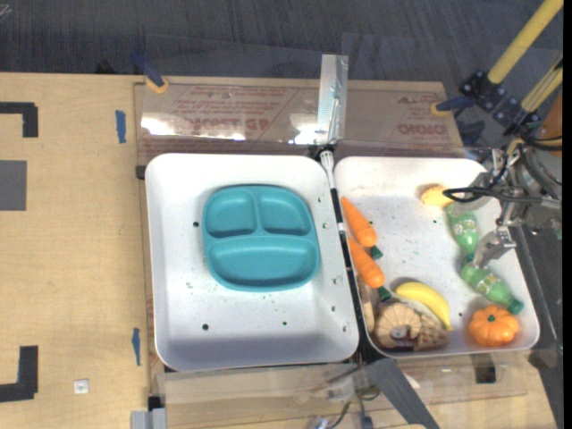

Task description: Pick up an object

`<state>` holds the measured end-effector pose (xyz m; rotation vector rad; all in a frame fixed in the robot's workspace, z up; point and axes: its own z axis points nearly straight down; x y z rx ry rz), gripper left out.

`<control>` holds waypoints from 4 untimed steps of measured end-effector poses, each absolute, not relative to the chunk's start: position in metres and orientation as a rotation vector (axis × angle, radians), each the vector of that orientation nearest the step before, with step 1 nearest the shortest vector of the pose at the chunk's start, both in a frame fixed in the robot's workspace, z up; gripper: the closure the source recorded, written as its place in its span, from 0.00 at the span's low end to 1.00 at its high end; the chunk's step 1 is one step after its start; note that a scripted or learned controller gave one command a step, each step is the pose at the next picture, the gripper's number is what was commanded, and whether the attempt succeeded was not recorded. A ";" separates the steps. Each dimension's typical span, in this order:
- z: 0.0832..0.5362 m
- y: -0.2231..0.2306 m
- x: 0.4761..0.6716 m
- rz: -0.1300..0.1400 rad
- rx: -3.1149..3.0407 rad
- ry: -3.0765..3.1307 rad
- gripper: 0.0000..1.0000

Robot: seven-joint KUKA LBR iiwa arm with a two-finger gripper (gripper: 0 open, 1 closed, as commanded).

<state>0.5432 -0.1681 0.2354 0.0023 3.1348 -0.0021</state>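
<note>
two carrots (362, 244) end to end along right bin's left wall | banana (425, 300) lying beside a round tan piece (407, 326) (kind unclear) | pumpkin (492, 326) upright, near corner | two green bottles (475, 256) lying by right wall

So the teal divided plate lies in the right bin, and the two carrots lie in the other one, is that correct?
Not quite. The camera view shows the teal divided plate in the left bin; the two carrots lie in the other one, the right bin.

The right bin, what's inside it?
Right bin holds two carrots, a banana, a pumpkin, two green bottles, a small yellow piece and a round woven thing.
</note>
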 end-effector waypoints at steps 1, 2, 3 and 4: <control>0.121 -0.193 0.605 0.000 0.424 3.111 0.00; 0.088 -0.220 0.592 0.005 0.448 3.101 0.00; 0.088 -0.207 0.564 -0.002 0.445 3.101 0.00; 0.103 -0.207 0.568 -0.008 0.438 3.087 1.00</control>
